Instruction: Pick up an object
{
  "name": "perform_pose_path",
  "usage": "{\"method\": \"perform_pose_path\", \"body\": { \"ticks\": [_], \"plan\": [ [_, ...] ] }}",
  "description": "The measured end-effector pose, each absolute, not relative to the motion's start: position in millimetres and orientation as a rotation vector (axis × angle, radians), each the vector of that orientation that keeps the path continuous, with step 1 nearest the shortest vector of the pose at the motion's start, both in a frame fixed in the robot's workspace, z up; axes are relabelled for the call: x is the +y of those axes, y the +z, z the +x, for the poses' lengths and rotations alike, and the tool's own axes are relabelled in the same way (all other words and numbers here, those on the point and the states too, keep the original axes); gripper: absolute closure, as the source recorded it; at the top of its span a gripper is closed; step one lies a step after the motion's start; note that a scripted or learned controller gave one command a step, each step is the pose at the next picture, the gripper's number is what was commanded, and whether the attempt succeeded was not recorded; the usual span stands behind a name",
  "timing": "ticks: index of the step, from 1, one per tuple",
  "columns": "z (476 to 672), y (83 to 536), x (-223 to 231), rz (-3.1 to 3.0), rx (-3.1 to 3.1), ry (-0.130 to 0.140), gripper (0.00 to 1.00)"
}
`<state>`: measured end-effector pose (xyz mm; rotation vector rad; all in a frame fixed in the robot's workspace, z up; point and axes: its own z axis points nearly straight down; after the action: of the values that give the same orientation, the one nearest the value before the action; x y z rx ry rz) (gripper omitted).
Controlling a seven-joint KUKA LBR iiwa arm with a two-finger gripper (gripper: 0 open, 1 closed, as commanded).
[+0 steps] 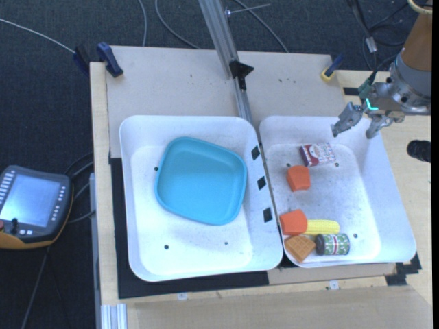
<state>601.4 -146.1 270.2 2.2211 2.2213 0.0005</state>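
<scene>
My gripper point(359, 124) hangs over the far right rim of the right bin point(384, 184), open, with nothing between its fingers. Below and left of it lies a small red-and-white packet point(317, 154). An orange block point(298, 178) sits just in front of the packet. Near the bin's front lie a second orange block point(293, 221), a yellow corn cob point(322, 227), a waffle-like tan piece point(300, 247) and a small dark can point(333, 244) on its side.
The left bin point(137, 184) holds a turquoise square plate point(201, 179). A metal pole point(221, 26) slants up from between the bins. Clamps sit at the board's far corners, and a teach pendant point(31, 204) lies off the bench at left.
</scene>
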Motion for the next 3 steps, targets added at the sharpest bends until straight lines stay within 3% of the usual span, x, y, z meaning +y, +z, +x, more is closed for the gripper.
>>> {"method": "perform_pose_path", "body": {
  "ticks": [1, 3],
  "plan": [
    [601.4, 270, -146, 2.221, 2.221, 0.000, 0.00],
    [603.1, 146, -143, 2.224, 2.224, -0.005, 0.00]
  ]
}}
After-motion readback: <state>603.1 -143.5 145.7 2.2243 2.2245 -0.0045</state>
